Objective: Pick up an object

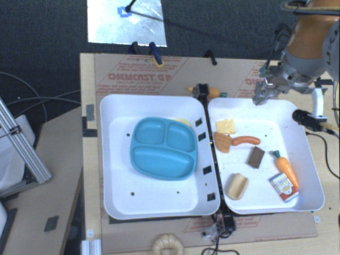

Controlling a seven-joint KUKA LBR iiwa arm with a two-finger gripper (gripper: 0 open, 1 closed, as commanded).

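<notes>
The right bin holds a yellow cheese slice, a brown toast-like piece, a red sausage, a dark brown block, a carrot, a red packet and a tan bread roll. My gripper hangs above the far edge of the right bin, away from all of them, with nothing between its fingers that I can see.
The left bin holds a blue divided plate with a bit of yellow showing behind it. A black divider with clips runs between the bins. A shiny square sheet lies beyond the bench.
</notes>
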